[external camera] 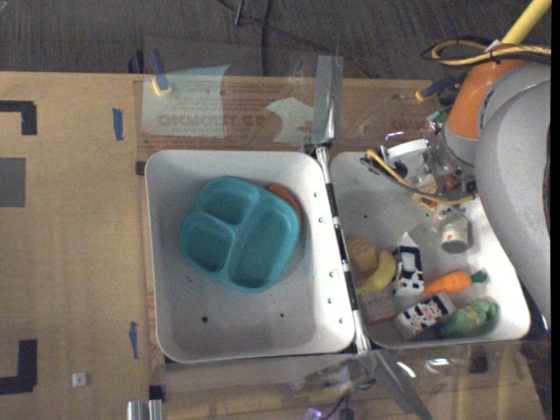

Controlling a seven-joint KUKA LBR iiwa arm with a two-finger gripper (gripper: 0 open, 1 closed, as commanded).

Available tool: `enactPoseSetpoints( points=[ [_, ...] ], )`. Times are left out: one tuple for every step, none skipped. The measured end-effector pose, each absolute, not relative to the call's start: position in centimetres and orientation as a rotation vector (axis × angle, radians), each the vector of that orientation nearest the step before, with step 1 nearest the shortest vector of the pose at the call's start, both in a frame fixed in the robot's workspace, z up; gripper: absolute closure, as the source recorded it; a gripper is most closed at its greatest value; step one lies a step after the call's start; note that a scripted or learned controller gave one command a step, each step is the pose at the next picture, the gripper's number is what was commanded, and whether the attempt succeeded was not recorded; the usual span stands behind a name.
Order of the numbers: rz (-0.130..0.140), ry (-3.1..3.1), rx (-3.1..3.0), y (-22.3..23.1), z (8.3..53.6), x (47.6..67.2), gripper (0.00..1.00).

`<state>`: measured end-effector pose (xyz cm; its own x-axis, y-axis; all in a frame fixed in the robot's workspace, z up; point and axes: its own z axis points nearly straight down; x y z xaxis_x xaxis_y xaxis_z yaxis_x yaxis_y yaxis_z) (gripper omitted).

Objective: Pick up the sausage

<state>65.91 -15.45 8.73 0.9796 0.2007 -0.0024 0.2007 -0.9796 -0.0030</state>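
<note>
My gripper [452,232] hangs over the right bin [350,182] at its 1 o'clock, whether clamped I cannot tell; the sausage [287,196] lies in the left bin [175,322], peeking from the teal tray [238,233] at 1 o'clock; no writing is readable.

Left bin [166,322] holds a teal divided tray [240,233] — right bin: banana [381,271], carrot [450,282], green toy [469,317].

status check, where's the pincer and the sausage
Pincer over right bin, fingers unclear. Sausage in left bin, tucked behind teal tray. Tray partly covers it.
</note>
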Motion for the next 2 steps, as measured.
enactPoseSetpoints(
  points=[
    [0.003,-0.326,-3.123,-15.23,9.92,66.05,1.0],
    [0.004,-0.326,-3.124,-15.26,9.91,66.03,0.0]
  ],
)
